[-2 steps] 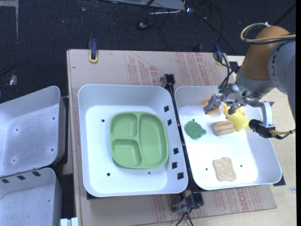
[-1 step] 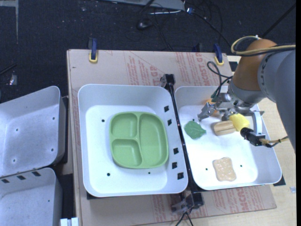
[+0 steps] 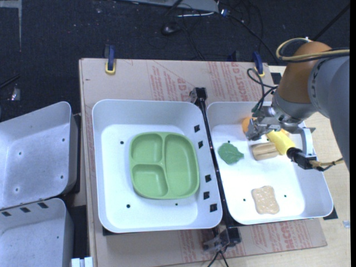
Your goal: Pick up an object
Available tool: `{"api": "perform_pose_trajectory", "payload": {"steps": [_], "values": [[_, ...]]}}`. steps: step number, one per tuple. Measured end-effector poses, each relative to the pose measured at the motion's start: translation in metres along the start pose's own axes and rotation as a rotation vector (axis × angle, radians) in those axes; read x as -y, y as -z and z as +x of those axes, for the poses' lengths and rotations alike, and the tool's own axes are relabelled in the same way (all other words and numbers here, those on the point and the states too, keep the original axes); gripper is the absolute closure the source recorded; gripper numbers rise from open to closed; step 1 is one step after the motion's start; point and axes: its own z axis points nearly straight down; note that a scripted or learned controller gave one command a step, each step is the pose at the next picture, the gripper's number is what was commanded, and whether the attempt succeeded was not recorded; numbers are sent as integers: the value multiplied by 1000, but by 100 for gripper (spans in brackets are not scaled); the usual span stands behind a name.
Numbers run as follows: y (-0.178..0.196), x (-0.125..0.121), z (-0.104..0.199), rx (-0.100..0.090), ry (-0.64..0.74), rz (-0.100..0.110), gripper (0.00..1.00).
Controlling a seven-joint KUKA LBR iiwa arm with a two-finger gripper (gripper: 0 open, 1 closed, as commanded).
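My gripper (image 3: 259, 129) is down in the back of the right bin (image 3: 311, 196), reaching in from the right. An orange object (image 3: 246, 124) sits right at its left side, partly hidden by it. Just below the gripper lie a tan cylinder (image 3: 264, 151) and a yellow piece (image 3: 281, 141), close against each other. A crumpled green object (image 3: 230, 153) rests near the bin's left wall. Toward the front of this bin is a beige, bread-like piece (image 3: 265, 199). I see nothing clearly held.
The left bin (image 3: 111, 204) holds a green divided plate (image 3: 164, 165). A black divider with clips (image 3: 208, 154) runs between the bins. Bare floor lies in the right bin's middle. Spare white bins (image 3: 33, 149) sit off the bench at left.
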Motion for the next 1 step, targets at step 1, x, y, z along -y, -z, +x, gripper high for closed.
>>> {"api": "perform_pose_trajectory", "payload": {"steps": [1], "values": [[63, -4, -2, 1, 2, -3, 100]]}}
